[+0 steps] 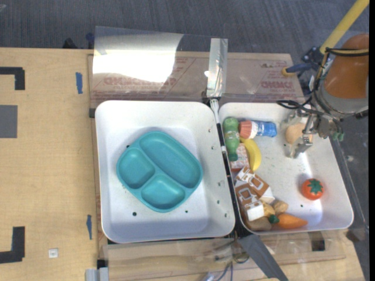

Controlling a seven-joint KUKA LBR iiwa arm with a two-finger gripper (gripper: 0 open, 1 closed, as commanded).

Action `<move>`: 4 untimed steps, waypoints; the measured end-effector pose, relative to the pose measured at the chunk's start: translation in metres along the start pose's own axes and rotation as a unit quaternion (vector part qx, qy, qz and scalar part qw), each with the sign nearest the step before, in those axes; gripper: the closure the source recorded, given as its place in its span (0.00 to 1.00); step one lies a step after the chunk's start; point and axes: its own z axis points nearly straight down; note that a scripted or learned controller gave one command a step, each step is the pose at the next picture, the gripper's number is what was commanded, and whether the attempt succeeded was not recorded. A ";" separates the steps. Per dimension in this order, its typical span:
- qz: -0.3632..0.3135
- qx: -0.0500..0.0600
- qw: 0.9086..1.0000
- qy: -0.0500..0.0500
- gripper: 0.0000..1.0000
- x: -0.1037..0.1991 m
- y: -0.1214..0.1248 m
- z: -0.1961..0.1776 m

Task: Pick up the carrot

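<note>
Carrot at bin's near edge, well apart from end effector.

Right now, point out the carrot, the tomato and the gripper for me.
carrot [290, 220]: camera view, middle of its orange body.
tomato [312, 189]: camera view, centre of its red skin.
gripper [297, 149]: camera view, midway between its fingertips.

Red printed lettering is seen on the clear plastic sheet lying behind the two bins, in the upper middle of the frame. It is repeated toward the left and the right of the sheet, but it is too faint and blurred to be read. A patterned label is carried by the small carton in the right bin; no words can be made out.
</note>
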 end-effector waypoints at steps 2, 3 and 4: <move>-0.015 0.002 1.000 -0.002 1.00 0.117 -0.009 -0.081; -0.050 0.002 0.999 -0.004 1.00 0.126 -0.008 -0.165; -0.023 -0.002 1.000 0.006 1.00 0.172 0.004 -0.028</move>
